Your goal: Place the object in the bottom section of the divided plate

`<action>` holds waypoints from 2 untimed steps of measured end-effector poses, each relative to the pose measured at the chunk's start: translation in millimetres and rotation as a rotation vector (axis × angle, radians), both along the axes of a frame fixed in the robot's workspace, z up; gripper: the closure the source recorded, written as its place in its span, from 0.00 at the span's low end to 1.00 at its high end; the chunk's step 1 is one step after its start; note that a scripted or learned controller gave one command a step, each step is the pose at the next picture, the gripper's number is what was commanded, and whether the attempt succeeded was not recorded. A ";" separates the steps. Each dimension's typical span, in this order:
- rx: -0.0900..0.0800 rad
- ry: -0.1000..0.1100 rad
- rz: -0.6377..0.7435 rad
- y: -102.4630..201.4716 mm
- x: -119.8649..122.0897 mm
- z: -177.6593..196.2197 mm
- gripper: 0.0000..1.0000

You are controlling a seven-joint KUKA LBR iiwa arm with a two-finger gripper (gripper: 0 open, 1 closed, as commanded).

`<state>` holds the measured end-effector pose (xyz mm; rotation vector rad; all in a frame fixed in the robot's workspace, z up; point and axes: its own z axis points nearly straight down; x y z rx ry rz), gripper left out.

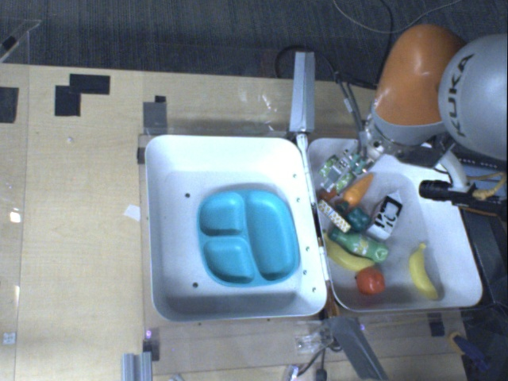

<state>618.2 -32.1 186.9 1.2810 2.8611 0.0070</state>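
Our gripper [346, 167] hangs over the right bin [454, 292].
We cannot tell its finger state; the blue divided plate [248, 236] sits apart.

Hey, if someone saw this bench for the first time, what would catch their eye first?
Probably the bright blue divided plate, sitting alone in the left white bin. Next, the big orange and grey arm looming over the right bin, where colourful toy food is heaped: a yellow banana, a red tomato and a carrot.
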 end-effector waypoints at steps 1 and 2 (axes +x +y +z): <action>0.000 0.003 0.007 64.8 -17.7 -1.4 1.00; 0.000 0.003 0.018 117.8 -58.4 1.5 1.00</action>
